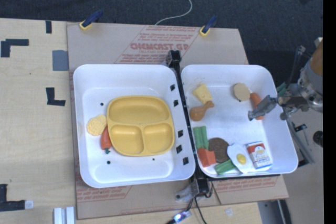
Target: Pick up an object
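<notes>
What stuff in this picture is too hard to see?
- Gripper, camera view: small and dark; open or shut is unclear.
- Orange toy: the gripper covers its lower end.
- Toy carrot: tucked partly under the yellow divided plate.
- Small carton: its label is too small to read.

lab bench: clamped cardboard point(157, 44), bins point(86, 81)

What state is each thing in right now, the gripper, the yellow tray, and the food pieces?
Two-finger gripper: over right white bin, beside orange sausage.
Yellow three-compartment plastic tray: flat, compartments bare, in left white bin.
Toy drumstick: lying flat.
Fried egg: lying flat.
</notes>
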